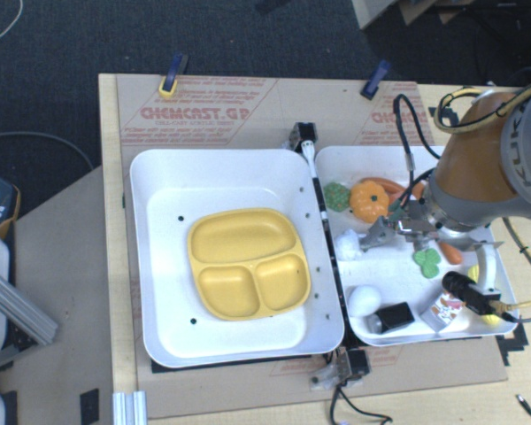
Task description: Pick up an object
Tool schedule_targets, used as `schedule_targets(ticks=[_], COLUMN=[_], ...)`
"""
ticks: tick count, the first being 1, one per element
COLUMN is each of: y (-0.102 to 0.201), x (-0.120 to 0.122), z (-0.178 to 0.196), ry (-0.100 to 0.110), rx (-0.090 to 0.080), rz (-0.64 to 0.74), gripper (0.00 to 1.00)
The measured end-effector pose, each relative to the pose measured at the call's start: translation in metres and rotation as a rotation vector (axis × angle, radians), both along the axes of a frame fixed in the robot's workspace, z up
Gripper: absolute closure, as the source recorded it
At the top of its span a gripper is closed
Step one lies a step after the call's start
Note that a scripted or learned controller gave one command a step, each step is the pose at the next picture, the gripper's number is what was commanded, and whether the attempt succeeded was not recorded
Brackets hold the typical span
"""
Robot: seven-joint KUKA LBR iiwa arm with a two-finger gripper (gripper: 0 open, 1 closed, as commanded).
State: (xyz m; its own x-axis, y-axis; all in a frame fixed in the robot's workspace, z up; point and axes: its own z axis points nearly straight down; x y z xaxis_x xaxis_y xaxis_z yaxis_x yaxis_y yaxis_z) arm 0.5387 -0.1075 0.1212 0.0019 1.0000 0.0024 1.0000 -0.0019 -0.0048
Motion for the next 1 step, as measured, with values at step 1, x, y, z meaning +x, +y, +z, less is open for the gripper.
schedule_targets(ticks=[1], y=[0.0007], x=[-0.0010], z=[-0.0390], ry=[0.001], rx=[0.000], rz=[0.001], gripper=[0.00])
